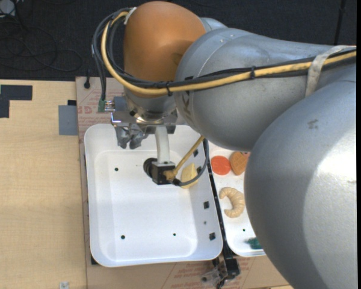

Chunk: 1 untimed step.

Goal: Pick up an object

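Right bin half behind arm

My arm is grey with an orange band, bins plain white, plus an orange disc and tan croissant.

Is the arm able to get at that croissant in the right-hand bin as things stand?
Probably yes: the croissant lies uncovered with nothing on it, and the gripper hangs over the neighbouring bin.
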Tool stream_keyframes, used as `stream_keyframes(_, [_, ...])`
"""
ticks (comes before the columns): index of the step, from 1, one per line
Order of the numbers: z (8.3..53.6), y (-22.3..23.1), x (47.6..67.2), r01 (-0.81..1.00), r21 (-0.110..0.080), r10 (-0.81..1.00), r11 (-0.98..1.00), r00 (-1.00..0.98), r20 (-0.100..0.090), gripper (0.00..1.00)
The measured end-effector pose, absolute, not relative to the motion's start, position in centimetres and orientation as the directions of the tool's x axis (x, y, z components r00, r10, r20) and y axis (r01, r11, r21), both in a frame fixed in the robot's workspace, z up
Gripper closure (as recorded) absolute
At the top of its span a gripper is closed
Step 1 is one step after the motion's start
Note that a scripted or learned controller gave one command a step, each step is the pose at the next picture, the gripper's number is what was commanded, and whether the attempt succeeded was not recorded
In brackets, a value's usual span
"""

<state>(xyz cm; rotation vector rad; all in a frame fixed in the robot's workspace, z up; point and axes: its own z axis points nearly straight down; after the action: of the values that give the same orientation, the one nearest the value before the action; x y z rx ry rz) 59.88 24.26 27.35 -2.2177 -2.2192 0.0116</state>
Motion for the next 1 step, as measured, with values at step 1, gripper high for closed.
stream_keyframes(1, [24.93,24.28,54.65,1.000,-0.010,1.000,0.003,-0.003,-0.003,1.00])
